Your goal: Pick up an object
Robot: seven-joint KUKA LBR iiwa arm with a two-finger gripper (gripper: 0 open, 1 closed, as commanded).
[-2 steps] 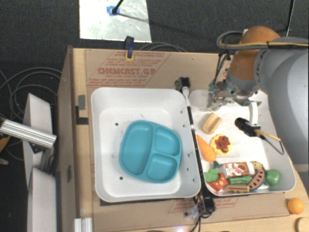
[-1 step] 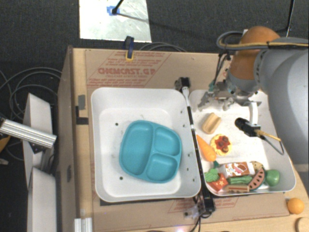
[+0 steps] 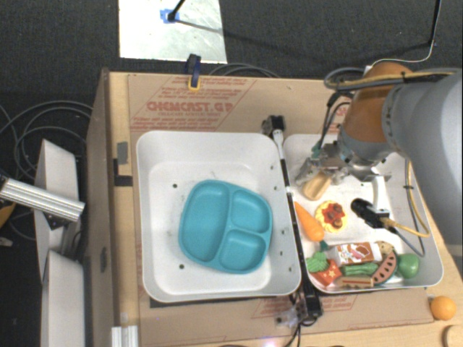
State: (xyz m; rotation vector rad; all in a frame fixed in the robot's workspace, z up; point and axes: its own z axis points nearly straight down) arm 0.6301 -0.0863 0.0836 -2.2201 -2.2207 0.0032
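My gripper (image 3: 319, 173) is low over the upper left part of the right bin (image 3: 431, 266). A tan, rounded toy piece (image 3: 316, 187) lies right under its tip, touching or nearly touching it. Nearer the front lie an orange carrot (image 3: 309, 222), a round yellow and red pizza toy (image 3: 333, 215), a red and white packet (image 3: 354, 253), a red piece (image 3: 327, 274), green toy vegetables (image 3: 407, 265) and a brown slice (image 3: 387, 264).
The left bin (image 3: 155, 165) holds a blue divided plate (image 3: 226, 225). A black divider rail (image 3: 288, 194) runs between the bins. An orange ball (image 3: 441, 308) sits outside the right bin at the front right. The bench's cardboard (image 3: 188, 103) shows behind the bins.
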